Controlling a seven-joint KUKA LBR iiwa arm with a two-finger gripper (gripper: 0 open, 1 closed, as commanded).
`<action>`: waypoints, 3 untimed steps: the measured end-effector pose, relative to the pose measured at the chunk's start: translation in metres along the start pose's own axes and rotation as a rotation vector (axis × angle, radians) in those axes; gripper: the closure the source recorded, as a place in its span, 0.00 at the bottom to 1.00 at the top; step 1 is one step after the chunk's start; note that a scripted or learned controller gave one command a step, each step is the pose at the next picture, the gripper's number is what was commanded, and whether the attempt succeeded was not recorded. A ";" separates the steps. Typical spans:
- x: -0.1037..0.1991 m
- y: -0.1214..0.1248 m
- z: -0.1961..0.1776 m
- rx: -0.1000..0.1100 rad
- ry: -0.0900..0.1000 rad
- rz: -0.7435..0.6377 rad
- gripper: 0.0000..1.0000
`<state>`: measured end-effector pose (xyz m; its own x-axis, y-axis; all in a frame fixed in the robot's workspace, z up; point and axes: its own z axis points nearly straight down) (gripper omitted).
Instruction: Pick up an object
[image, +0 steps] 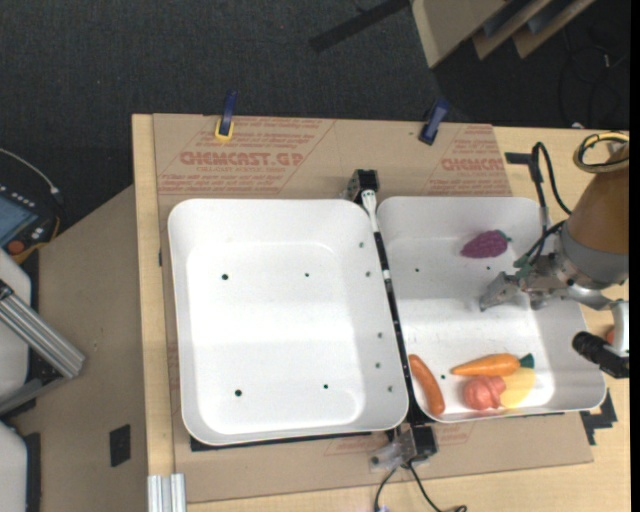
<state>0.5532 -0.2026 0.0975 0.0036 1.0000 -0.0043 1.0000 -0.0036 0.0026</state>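
Note:
My gripper (505, 283) hangs low over the right bin (440, 300), near its middle right, with its fingers apart and nothing between them. A purple bunch of grapes (485, 243) lies just above and left of it, not touching. Toward the bin's front edge lie an orange carrot (488, 366), a pink round fruit (483, 393), a yellow piece (519, 391) and a red-orange chilli (427, 385) against the left wall.
The left bin (200, 300) stands beside the right one, with a black divider rail (385, 290) between them. Cables and the arm's orange band (605, 215) sit at the right edge of the bench.

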 end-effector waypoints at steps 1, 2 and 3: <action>-0.021 0.058 -0.013 -0.003 0.003 -0.006 0.00; 0.004 -0.049 -0.027 0.011 0.008 0.000 0.00; 0.002 -0.044 -0.036 0.001 0.003 -0.002 1.00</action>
<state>0.5089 -0.1999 0.1338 0.0012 1.0000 -0.0014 1.0000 -0.0012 0.0013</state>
